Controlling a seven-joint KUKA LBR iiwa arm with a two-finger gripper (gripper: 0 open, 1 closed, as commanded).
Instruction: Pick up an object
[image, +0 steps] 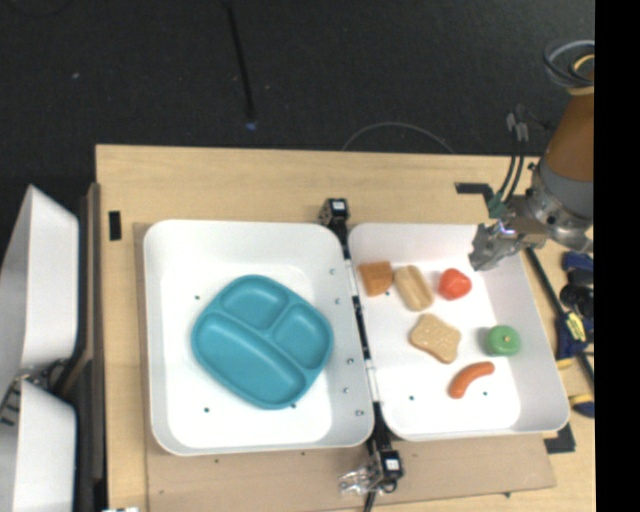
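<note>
A small round red tomato-like toy (455, 284) was seen right of centre in the right white bin (535, 400), beside bread pieces, a green apple (502, 340) and an orange sausage (470, 379). A blue divided plate (262, 341) was held in the left bin (170, 420). The gripper (487, 250) hovered above; its state could not be told.

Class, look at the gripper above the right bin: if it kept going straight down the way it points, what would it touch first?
Probably the right bin's bare white floor near its far right corner. The gripper points down there, and the red tomato sits just to its left, seemingly out of line, though depth is hard to judge.
</note>
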